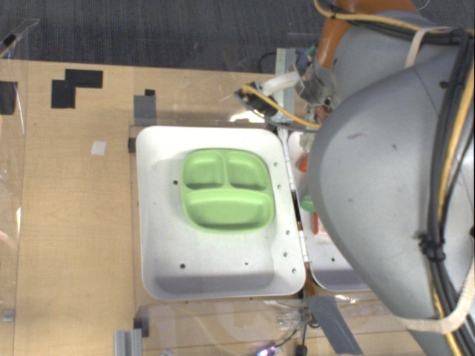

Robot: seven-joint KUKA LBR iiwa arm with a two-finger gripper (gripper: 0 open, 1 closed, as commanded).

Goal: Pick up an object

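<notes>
we see a green divided plate (226,190) in the left white bin (159,221) (on a pale wooden bench (67,221)). the grey arm (393,162) covers the right bin (334,273); dark carpet (148,13) lies beyond.

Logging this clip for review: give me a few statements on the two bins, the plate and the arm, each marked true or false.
1. A green divided plate lies in the left bin. True.
2. The plate has three compartments. True.
3. The plate is red. False: it is green.
4. The arm covers much of the right bin. True.
5. The plate stands on its edge. False: it lies flat.
</notes>
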